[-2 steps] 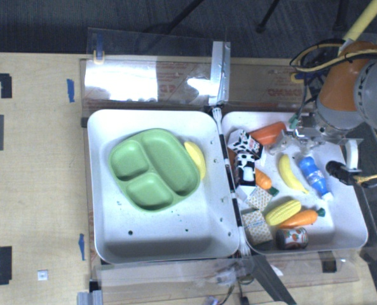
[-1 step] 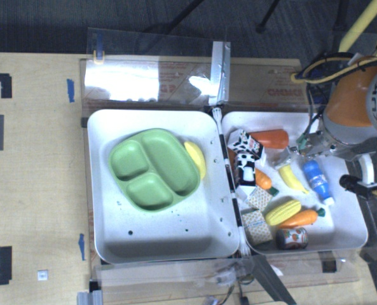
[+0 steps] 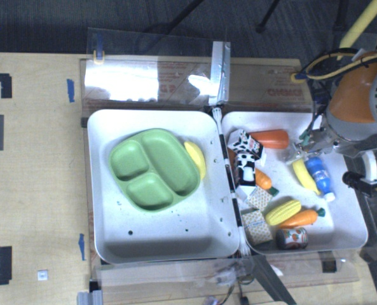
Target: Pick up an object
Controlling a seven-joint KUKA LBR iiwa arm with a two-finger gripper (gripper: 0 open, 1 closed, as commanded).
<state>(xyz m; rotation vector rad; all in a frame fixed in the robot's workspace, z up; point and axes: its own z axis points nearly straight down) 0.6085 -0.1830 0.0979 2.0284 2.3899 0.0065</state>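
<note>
the grey arm with its orange band [image 3: 356,100] reaches in over the far right corner of the right shallow white bin [image 3: 347,234]. its two-finger gripper [image 3: 310,142] sits low at the bin's far right, and from this slanted view i cannot tell how far apart the fingers are or whether anything is between them.

just in front of the gripper lie a small yellow banana-shaped toy [image 3: 303,174] and a blue plastic bottle with a white cap [image 3: 319,176], side by side and touching, near the gripper tip but not visibly gripped. to the gripper's left lies an orange-red sausage-shaped toy [image 3: 270,138], beside a black-and-white cow-patterned carton [image 3: 245,154]. nearer the front of the bin are a yellow corn cob toy [image 3: 282,211], an orange carrot toy with a green top [image 3: 299,218] and a small can with a red label [image 3: 292,237].

the left shallow white bin [image 3: 112,234] holds a green three-compartment plate [image 3: 154,168] with a yellow curved toy [image 3: 196,157] touching its right edge.
</note>
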